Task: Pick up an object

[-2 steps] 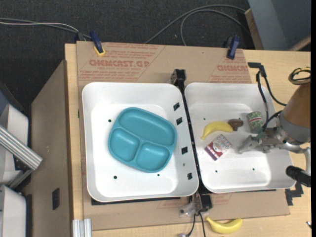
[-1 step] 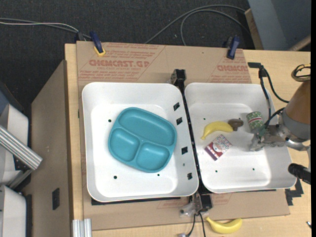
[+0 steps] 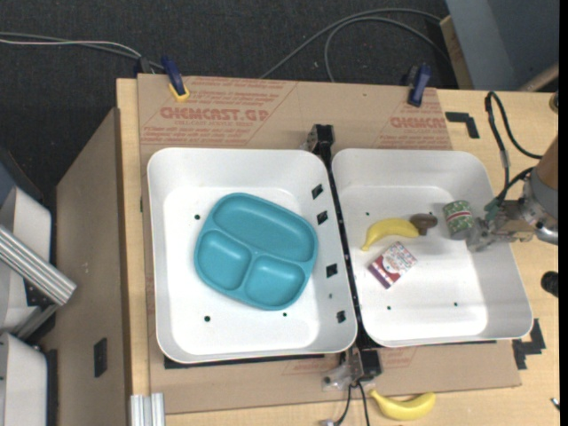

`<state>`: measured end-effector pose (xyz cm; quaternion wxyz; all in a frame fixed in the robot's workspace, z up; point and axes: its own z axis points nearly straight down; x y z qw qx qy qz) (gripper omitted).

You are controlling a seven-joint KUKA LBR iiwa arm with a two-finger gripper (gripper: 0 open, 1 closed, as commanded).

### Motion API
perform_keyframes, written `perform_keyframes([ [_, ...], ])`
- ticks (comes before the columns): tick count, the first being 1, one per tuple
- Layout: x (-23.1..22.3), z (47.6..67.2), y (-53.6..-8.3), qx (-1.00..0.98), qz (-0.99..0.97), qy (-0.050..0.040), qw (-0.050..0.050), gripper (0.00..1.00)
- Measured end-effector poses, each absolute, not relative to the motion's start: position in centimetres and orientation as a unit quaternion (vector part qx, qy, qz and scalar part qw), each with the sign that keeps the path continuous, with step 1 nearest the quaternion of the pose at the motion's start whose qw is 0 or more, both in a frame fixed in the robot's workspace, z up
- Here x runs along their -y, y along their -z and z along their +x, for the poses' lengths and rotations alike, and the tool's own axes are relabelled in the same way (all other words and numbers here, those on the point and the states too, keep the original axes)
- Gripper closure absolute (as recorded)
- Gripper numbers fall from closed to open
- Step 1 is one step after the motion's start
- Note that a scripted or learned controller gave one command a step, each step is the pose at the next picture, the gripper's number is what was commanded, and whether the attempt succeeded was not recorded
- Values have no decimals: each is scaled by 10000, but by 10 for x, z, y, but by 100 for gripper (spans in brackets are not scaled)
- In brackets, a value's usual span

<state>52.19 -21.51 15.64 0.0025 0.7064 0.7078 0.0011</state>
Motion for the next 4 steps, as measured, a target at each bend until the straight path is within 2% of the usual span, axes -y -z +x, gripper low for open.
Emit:
perform_keyframes([
  [1, 212, 526, -220, -7078, 7064, -17, 35, 100],
  [2, 212, 527, -228, -7077, 7065, -7, 12, 100],
  [3, 166, 533, -222, -7090, 7052, -7, -16, 100],
  [4, 115, 547, -232, -7096, 7046, -15, 2, 100],
])
